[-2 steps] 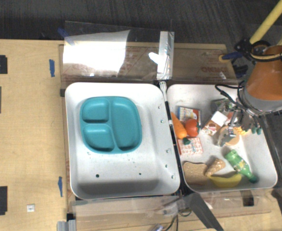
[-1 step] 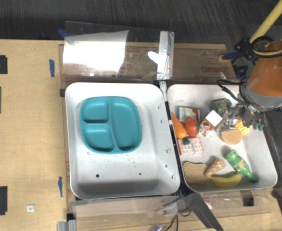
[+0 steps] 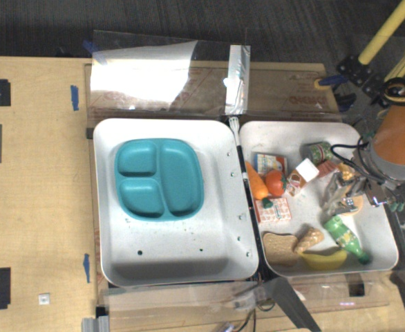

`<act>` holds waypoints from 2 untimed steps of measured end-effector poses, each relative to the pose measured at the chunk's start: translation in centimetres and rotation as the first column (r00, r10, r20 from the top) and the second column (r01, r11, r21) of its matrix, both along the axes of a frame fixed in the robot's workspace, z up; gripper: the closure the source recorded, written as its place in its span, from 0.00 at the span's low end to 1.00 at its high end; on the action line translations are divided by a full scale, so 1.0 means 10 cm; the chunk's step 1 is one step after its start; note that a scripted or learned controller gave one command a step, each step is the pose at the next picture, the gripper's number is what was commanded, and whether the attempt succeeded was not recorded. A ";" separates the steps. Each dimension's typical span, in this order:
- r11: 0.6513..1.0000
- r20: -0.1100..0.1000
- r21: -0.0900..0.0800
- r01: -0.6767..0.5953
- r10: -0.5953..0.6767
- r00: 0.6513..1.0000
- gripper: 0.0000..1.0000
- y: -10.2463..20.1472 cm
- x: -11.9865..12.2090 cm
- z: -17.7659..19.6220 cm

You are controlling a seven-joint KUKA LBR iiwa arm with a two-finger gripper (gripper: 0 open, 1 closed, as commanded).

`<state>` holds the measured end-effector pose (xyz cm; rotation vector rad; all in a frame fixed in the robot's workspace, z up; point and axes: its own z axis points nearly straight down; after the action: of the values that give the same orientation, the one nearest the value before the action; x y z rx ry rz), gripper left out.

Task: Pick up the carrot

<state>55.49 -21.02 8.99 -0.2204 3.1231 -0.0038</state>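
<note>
The carrot (image 3: pixel 257 183), orange and tapered, lies against the left wall of the right bin (image 3: pixel 385 216), pointing toward the back. A red tomato (image 3: pixel 276 182) touches its right side. My gripper (image 3: pixel 342 194) hangs low over the right half of that bin, well to the right of the carrot and apart from it. The arm with its orange band (image 3: pixel 399 135) reaches in from the right edge. I see nothing held in the gripper.
The right bin also holds a small carton (image 3: pixel 268 163), a printed card (image 3: pixel 275 210), a white block (image 3: pixel 306 169), a can (image 3: pixel 318 151), a green bottle (image 3: pixel 345 237), a banana (image 3: pixel 325 258) and bread (image 3: pixel 278 244). A teal divided plate (image 3: pixel 159 178) sits in the left bin (image 3: pixel 182 254).
</note>
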 end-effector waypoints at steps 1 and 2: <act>0.926 0.002 -0.004 -0.377 0.377 0.926 1.00 -0.12 0.78 0.53; 0.658 -0.007 0.001 -0.753 0.753 0.658 1.00 -0.13 0.35 0.41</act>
<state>58.99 -22.27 13.10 -1.4954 2.7588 0.0010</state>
